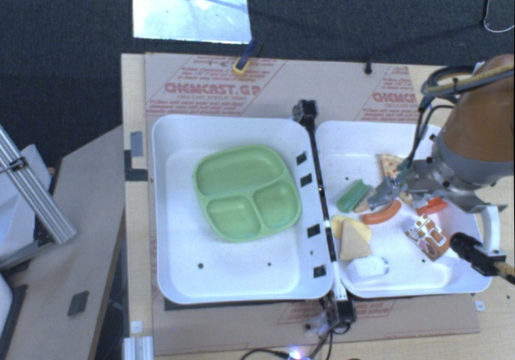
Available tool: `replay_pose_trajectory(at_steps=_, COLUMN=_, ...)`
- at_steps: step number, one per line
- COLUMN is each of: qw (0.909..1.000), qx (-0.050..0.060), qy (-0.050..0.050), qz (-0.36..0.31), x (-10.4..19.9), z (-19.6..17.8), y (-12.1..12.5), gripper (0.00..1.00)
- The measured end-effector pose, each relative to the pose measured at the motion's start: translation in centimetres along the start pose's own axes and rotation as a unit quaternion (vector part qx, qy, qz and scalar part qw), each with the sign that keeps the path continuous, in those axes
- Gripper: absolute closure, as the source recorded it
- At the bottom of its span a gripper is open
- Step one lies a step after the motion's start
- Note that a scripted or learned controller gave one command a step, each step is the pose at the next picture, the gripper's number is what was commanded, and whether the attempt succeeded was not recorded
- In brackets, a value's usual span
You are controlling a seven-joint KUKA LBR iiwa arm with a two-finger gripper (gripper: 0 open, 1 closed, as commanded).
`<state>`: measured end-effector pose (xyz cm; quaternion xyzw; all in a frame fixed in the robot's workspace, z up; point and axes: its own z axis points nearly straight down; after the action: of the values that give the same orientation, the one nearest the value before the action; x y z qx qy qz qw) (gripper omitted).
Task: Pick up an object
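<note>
In the right half of the frame, the grey arm with its orange band [476, 121] reaches in over the right shallow white bin [354, 143]. Its two-finger gripper [392, 189] hangs low near the bin's centre, directly above a red sausage-shaped toy [381, 213]; whether the fingers are spread or closed cannot be told from this angle. Just left of the gripper lies a green oblong block [352, 195], tilted. A tan cracker-like piece [391, 163] sits behind the gripper, towards the bin's upper wall. Lower in the bin rest a pale yellow cheese wedge [354, 237], a small white rounded object [368, 266], and a brown-and-white patterned item [426, 235]. In the left shallow white bin [173, 270], a light green three-compartment plastic tray [245, 192] lies flat near the centre.
</note>
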<state>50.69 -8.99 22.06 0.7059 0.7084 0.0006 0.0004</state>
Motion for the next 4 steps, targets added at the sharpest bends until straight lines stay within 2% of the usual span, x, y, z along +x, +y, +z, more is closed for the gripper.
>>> replay_pose_trajectory(at_steps=2, qw=1.0000, qx=0.002, qy=0.000, qz=0.001, x=-0.5, z=9.9, y=1.7, gripper=0.00)
replay_pose_trajectory(at_steps=3, qw=1.0000, qx=0.000, qy=0.000, qz=0.002, x=-0.5, z=13.7, y=1.8, gripper=0.00)
replay_pose_trajectory(at_steps=4, qw=1.0000, qx=-0.003, qy=0.000, qz=0.002, x=-0.5, z=12.4, y=2.0, gripper=1.00)
